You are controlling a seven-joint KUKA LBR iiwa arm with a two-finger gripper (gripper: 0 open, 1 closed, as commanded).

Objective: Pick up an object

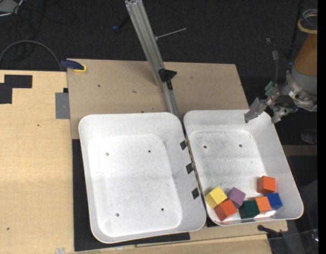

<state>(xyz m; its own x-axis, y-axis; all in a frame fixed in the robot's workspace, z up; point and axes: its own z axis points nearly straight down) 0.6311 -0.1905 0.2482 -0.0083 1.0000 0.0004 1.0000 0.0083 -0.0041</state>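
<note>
The open, empty hand (267, 111) hangs over the right bin's (289, 165) far corner, well apart from the blocks (244, 199).

Aluminium rail (149, 44) slanting over bench (126, 83), blue clamp (73, 64), black cables (25, 46) behind

Right bin (242, 142) open above — blocks (242, 199) crowd its near corner.
</note>
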